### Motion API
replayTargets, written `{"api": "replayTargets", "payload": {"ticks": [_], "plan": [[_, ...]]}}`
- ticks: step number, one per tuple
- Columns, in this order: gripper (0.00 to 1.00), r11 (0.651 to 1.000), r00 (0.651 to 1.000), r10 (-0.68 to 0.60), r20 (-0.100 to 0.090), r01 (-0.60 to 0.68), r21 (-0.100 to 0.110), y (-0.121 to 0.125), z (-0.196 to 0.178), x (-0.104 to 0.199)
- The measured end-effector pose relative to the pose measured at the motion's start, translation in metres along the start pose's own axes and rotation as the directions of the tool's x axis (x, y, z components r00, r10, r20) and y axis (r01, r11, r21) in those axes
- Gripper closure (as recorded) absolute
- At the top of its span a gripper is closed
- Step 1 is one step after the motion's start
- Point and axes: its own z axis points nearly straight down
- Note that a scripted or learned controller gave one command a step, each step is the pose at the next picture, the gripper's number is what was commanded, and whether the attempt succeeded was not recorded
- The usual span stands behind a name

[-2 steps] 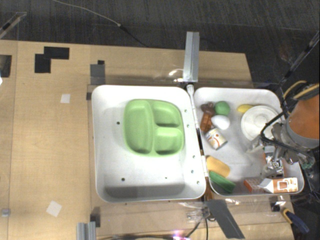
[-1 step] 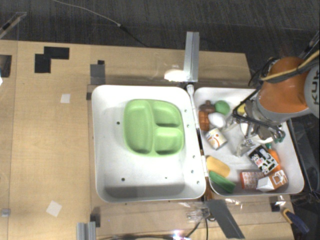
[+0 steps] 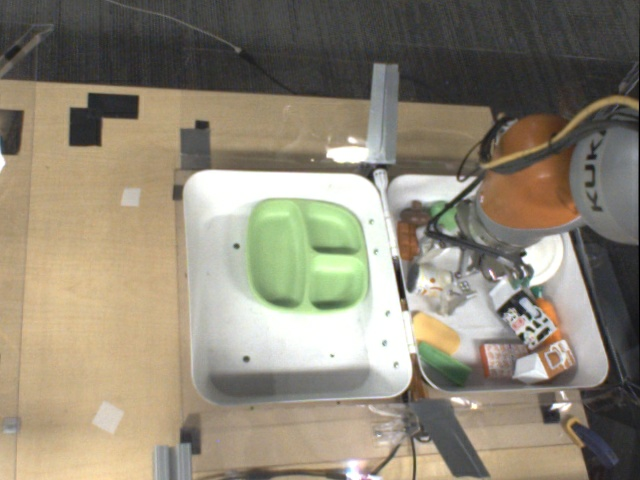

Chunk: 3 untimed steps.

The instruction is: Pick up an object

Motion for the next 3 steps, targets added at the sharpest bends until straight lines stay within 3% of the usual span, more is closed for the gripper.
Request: {"api": "replayTargets", "payload": {"ticks": [1, 2, 3], "plan": [[0.0, 0.998, 0.998, 0.069, 0.003, -0.069, 0.0, -0.005, -0.001, 0.027], [0.0, 0.977, 0.977, 0.213, -0.007, -0.213, -0.001, -0.051, 0.002, -0.044], [0.0, 0.939, 0.939, 0.345, -0.003, -0.345, 0.001, -0.021, 0.0, 0.009]]}}
